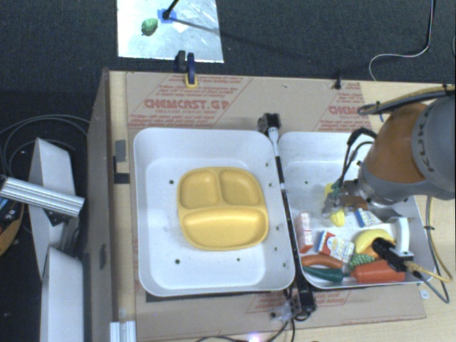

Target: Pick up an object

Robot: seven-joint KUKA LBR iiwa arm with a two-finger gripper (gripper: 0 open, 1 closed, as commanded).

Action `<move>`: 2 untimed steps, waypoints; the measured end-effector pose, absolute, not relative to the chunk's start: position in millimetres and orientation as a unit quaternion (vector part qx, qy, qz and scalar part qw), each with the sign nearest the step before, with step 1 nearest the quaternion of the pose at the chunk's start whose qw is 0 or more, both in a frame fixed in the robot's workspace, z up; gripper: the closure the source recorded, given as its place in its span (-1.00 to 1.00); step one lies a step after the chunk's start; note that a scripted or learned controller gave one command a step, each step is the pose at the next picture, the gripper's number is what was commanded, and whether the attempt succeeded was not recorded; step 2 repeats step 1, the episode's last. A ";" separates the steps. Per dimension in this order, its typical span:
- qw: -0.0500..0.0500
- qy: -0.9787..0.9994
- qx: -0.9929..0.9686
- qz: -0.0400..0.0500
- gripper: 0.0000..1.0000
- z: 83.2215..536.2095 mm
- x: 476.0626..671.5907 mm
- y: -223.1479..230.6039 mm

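While the grey arm (420,152) with its orange band reaches in from three o'clock, the gripper (336,204) sits low inside the right-hand bin (313,155), roughly at the bin's centre. Whether its fingers are apart or together cannot be told; the wrist and dark cabling cover them from above.

Right at the gripper's tip, at about twelve o'clock from it and touching or nearly so, sits a small yellow object (332,189). Just beside the tip at six o'clock lies another small yellow piece (338,219). Nothing is visibly clamped between the fingers.

Most of the clutter lies toward the bin's near edge, at five to six o'clock from the gripper. A banana (370,239) lies at five o'clock, close by. An orange carrot-like piece (380,271) rests farther out at five o'clock, against the near wall. A red-and-white box (335,245) lies at six o'clock, and a slim white-and-red packet (305,231) sits at seven o'clock near the divider. Red-handled pliers (324,262) and a green-handled tool (322,276) crowd the near corner.

Over at nine o'clock, well apart from the gripper, the left bin (160,191) carries a yellow divided tray (222,208), lying flat in its middle.
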State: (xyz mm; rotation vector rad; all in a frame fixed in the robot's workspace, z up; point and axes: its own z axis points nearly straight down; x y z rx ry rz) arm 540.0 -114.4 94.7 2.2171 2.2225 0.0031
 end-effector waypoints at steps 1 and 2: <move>0.001 0.708 0.706 0.001 1.00 184.9 533.5 -52.2; 0.001 0.708 0.706 0.001 1.00 184.9 533.5 -52.2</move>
